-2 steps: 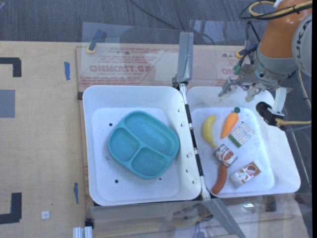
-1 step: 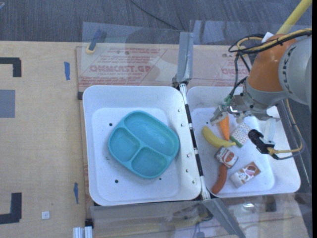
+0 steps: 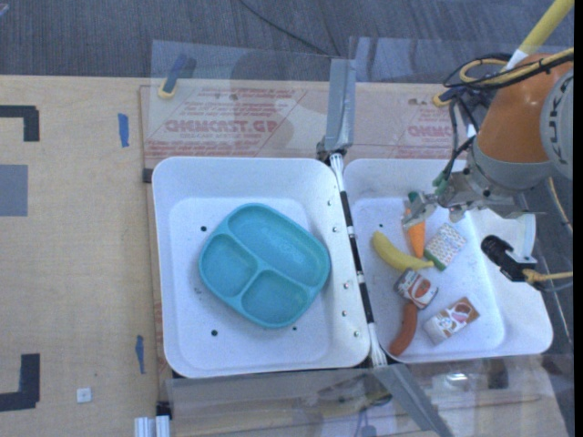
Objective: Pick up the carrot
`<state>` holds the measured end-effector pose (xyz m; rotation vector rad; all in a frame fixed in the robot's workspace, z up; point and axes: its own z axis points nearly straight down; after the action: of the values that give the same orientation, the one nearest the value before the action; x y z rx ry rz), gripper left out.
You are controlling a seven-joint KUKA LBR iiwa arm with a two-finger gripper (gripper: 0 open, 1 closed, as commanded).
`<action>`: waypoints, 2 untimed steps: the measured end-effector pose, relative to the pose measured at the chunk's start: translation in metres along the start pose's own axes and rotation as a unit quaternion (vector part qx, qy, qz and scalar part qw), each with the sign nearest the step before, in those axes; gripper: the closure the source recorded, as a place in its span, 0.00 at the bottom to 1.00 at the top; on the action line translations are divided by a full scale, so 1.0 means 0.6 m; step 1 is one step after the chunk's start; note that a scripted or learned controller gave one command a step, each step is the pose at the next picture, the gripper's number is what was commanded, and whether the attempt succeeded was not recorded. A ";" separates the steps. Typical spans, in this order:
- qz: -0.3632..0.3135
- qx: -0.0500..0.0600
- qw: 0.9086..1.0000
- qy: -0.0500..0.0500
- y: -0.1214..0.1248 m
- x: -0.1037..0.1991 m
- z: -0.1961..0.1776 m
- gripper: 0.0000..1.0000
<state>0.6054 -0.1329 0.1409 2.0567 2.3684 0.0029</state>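
- The arm (image 3: 519, 126) is reaching in over the right bin's (image 3: 524, 340) far right corner, wrist angling down toward the bin's far edge.
- The end effector (image 3: 424, 209) is hovering just above the carrot (image 3: 416, 238); whether it is open or closed, I cannot tell.
- The carrot is lying near the far edge, beside the banana (image 3: 393, 252).
- The approach step is under way; the next move is likely calling for a descent straddling the carrot.

A robotics lab: taped plywood bench (image 3: 73, 244), clear acrylic guards (image 3: 246, 116), two white bins (image 3: 173, 271).

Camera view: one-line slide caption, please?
Gripper poised over the carrot in the right bin; blue plate sits left.
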 end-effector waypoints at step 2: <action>0.008 -0.004 1.000 0.000 0.022 -0.008 0.069 1.00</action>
<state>0.6195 -0.1358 0.0996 2.0718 2.3494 0.0130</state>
